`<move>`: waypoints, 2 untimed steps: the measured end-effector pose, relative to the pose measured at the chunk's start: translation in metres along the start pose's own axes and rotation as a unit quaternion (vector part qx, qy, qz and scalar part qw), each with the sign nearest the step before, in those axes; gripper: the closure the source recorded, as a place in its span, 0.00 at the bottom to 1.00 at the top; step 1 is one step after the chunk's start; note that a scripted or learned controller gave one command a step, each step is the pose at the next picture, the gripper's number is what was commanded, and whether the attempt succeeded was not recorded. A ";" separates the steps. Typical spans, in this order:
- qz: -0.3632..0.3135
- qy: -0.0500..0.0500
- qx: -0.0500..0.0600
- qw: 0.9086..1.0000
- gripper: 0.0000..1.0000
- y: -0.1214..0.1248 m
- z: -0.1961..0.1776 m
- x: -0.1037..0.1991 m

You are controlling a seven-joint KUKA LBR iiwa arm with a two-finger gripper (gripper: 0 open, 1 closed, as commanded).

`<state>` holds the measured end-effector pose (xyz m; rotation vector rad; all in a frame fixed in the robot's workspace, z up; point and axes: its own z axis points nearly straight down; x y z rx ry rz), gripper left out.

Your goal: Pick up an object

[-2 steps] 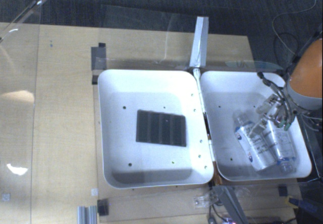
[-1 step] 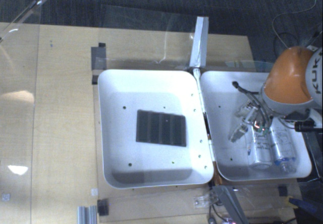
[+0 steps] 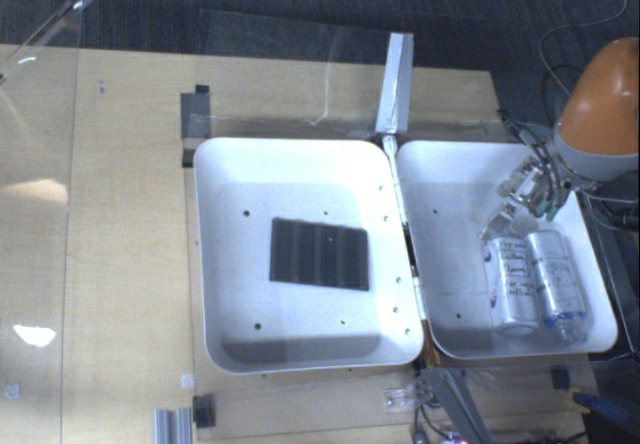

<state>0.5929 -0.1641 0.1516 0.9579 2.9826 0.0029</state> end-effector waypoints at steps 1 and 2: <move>-0.068 0.000 -0.001 0.998 0.00 0.030 0.057 -0.024; -0.061 0.000 0.000 0.998 0.00 0.011 0.026 0.016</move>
